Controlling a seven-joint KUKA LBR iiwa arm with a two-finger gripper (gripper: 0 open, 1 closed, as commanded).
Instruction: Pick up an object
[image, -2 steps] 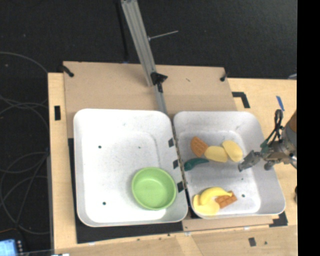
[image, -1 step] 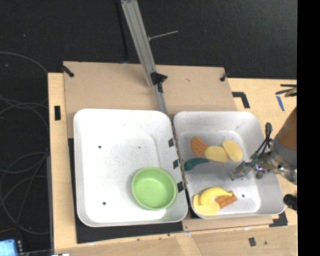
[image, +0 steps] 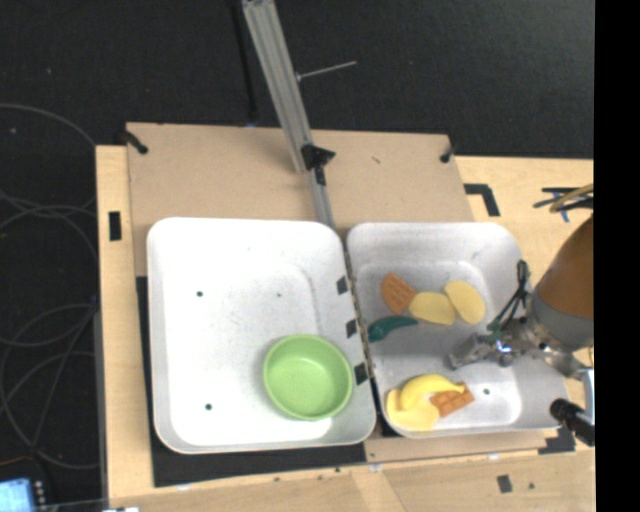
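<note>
A green bowl (image: 308, 376) is seen near the left bin's (image: 200, 260) front right corner. In the right bin (image: 430, 240), yellow and orange pieces (image: 432, 303) lie left of the gripper (image: 470, 352), which is lowered mid-bin beside bare floor; whether its jaws are parted cannot be told.

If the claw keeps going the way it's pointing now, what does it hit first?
The claw points leftward over the right white bin. First in line looks like the dark teal handled tool by the bin's left wall, though height is unclear.
</note>
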